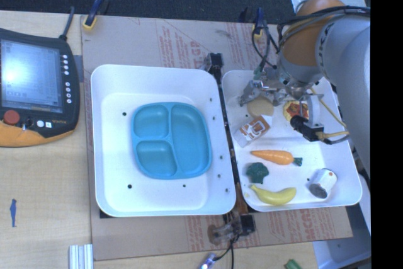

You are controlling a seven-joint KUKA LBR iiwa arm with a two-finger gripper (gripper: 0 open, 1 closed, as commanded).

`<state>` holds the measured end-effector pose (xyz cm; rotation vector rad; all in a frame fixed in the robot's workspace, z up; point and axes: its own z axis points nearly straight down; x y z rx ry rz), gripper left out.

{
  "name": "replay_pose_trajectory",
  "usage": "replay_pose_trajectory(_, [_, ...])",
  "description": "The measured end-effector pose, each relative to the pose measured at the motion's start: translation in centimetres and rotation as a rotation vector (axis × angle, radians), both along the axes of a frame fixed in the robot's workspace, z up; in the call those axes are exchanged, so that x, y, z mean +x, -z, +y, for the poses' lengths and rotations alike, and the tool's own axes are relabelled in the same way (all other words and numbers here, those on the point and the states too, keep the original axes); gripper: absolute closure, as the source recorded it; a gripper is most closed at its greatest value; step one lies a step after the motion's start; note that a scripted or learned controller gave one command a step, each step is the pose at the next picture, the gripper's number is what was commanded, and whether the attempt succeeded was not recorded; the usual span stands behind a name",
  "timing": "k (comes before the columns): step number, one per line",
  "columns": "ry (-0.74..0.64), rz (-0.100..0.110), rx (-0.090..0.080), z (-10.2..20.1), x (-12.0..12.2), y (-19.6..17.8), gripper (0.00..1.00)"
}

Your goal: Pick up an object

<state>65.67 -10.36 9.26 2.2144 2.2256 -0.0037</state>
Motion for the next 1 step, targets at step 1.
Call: replay_pose_trajectory(1, [0.000, 0.000, 0.000, -0.25, 0.00, 0.02, 0.00])
